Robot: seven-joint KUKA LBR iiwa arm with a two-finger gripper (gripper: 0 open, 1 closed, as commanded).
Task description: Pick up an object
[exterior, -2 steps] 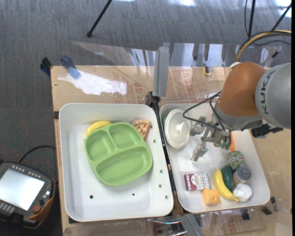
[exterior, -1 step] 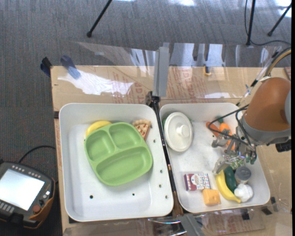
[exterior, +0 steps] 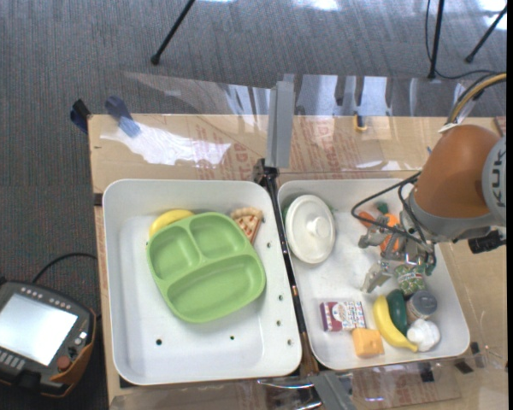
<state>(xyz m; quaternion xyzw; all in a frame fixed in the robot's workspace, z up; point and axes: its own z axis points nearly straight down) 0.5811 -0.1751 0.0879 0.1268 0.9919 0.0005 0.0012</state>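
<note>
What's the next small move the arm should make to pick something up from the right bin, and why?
Probably a short straight descent. The gripper hangs in the right bin just above the crowded corner, where the banana and a dark green item lie right beneath it. Nothing is visible between its fingers, so lowering onto the banana looks like the nearest chance of a grasp.

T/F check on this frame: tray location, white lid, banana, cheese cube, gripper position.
1. The green tray lies in the left bin. True.
2. The white lid is in the left bin. False: it is in the right bin.
3. The banana lies beside the cheese cube. True.
4. The gripper hangs over the left bin. False: over the right bin.
5. The pizza slice lies in the tray. False: behind its rim.
</note>
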